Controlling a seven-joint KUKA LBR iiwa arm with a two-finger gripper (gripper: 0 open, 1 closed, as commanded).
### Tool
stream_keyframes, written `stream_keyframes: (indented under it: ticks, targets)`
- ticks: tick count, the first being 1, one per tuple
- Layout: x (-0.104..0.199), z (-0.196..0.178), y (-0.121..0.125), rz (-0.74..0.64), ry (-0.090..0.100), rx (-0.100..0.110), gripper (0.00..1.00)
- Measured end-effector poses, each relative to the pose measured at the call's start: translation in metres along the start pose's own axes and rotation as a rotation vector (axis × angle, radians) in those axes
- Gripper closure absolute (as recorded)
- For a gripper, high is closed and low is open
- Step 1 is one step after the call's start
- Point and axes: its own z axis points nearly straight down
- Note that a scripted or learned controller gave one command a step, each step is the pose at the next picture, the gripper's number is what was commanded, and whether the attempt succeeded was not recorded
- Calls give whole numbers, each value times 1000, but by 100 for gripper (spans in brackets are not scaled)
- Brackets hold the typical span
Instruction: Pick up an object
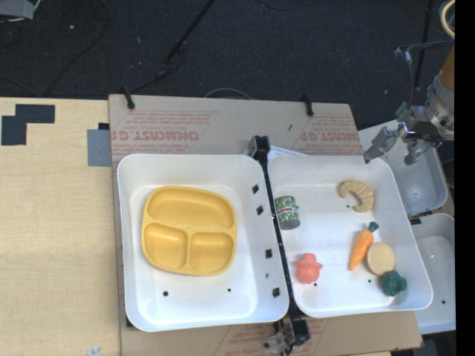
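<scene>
Camera view, items as seen:

- Gripper (397, 141): hanging at the upper right of the frame, just beyond the right bin's top right corner; two fingers (377, 144) spreading apart, nothing lying between them.
- Left bin (133, 273): sitting at centre left, holding a yellow divided plate (189, 230) with three compartments.
- Right bin (326, 180): sitting at centre right, touching the left bin along a black divider.
- Croissant (358, 194): lying in the right bin's upper right part, nearest the gripper but well apart from it.
- Small green can (286, 212): lying near the bin's left wall.
- Pink toy (308, 268): sitting lower left in the bin.
- Carrot (361, 248): lying tilted at right, green top pointing up.
- Round biscuit (381, 258): resting just beside the carrot.
- Broccoli piece (393, 282): sitting at the lower right corner, touching the biscuit.
</scene>
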Motion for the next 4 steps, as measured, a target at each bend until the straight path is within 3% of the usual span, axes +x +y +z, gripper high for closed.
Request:
stream_keyframes:
  ticks: [1,4]
  targets:
    - [1,-8,2,-3,-3,-13,0]
    - [6,159,-8,-3,-1,-8,0]
